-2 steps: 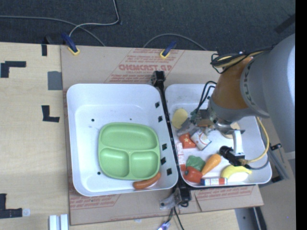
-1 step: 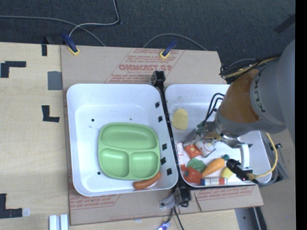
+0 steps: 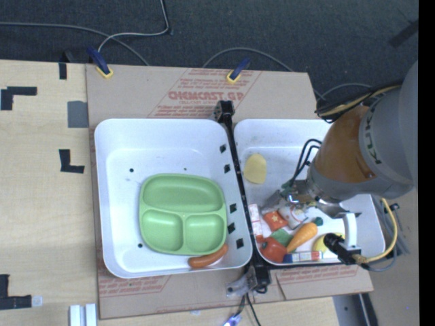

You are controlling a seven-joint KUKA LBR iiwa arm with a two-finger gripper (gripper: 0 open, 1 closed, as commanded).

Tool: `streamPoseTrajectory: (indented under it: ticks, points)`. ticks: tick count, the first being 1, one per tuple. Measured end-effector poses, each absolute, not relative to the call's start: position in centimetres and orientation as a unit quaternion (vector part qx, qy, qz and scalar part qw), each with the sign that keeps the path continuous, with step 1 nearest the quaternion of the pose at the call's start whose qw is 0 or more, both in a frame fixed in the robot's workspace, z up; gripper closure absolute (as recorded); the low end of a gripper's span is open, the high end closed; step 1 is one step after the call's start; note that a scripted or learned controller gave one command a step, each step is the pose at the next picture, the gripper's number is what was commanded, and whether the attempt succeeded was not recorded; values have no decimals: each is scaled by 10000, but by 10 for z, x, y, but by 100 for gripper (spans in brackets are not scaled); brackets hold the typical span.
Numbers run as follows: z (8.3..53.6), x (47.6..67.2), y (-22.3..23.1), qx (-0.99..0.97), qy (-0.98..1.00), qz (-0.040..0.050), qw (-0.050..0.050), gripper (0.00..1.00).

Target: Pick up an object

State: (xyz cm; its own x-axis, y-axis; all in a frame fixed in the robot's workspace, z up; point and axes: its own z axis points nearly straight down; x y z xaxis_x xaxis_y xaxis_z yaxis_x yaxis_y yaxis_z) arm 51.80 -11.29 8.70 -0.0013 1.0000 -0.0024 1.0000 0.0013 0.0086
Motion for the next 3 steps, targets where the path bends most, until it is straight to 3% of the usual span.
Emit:
streamPoseTrajectory:
  ticks: [1,2,3]
  points:
    - [185,565,-69,7065,7078,1,4,0]
    - [91,523,-97,7070,7072,-7,-8,0]
    - [87,591,-155,7065,7077,15,43,0]
